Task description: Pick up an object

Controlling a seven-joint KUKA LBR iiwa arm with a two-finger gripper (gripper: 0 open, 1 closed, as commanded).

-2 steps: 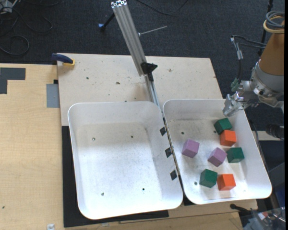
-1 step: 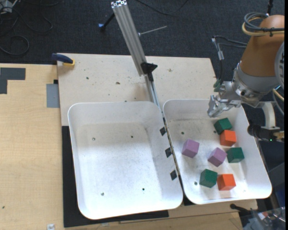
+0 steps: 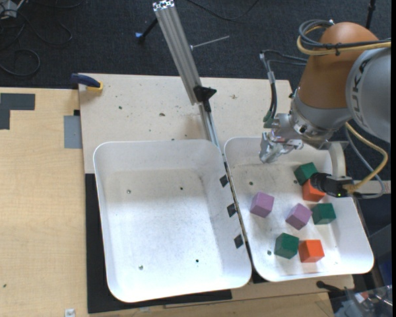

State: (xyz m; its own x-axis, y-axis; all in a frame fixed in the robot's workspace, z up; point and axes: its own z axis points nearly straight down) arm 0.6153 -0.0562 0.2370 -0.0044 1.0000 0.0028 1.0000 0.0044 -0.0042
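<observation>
My gripper point(image 3: 274, 152) hangs over the far part of the right bin point(image 3: 356, 259), pointing down. Nothing shows between its fingers, and it stands above and apart from the blocks. In that bin lie two purple blocks point(image 3: 262, 204) point(image 3: 298, 215), three green blocks point(image 3: 306, 172) point(image 3: 323, 213) point(image 3: 286, 246), and two orange blocks point(image 3: 313, 190) point(image 3: 311, 250). The nearest block to the gripper is the green one at the bin's far right, to the gripper's right.
The left bin point(image 3: 112, 177) lies beside the right one, with a divider with black clips point(image 3: 230, 193) between them. A slanted aluminium post point(image 3: 182, 53) rises behind the bins. A blue-and-yellow clamp point(image 3: 87, 82) sits at the bench's far left corner.
</observation>
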